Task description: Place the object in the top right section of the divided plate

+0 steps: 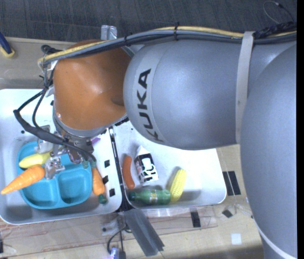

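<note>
A blue divided plate (60,190) lies in the left white bin (1,144). A large orange carrot (22,179) rests across the plate's left edge, with a yellow banana-like piece (33,159) just above it on the plate. My gripper (60,158) hangs over the plate's upper middle, right beside the carrot's thick end and the yellow piece. The orange wrist band and grey arm hide the bin's upper right part. A small orange item (98,182) lies against the plate's right rim.
The right bin (211,196) holds a sausage (128,172), a small black and white carton (146,169), a green bottle (151,197) and a corn cob (178,182). The arm covers most of that bin's far side.
</note>
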`<state>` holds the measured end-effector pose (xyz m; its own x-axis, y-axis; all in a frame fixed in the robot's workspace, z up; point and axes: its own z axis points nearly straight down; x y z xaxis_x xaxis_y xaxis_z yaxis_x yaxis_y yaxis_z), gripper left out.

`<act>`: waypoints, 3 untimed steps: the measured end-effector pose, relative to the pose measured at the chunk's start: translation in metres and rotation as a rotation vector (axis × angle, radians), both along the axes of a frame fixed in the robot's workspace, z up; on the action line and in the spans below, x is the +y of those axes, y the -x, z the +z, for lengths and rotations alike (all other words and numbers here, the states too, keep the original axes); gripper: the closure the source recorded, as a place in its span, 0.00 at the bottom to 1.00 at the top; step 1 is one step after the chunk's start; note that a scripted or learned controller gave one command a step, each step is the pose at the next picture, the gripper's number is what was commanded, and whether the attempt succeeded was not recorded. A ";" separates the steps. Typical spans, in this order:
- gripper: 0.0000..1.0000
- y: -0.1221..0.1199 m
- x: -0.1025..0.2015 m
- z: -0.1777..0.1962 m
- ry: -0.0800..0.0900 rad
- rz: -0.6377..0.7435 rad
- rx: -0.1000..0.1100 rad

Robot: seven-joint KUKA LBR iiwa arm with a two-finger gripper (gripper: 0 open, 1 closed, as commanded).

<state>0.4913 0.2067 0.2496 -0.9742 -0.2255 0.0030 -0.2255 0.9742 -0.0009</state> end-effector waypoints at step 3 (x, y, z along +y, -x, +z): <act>1.00 0.002 -0.129 0.146 -0.001 -0.056 -0.006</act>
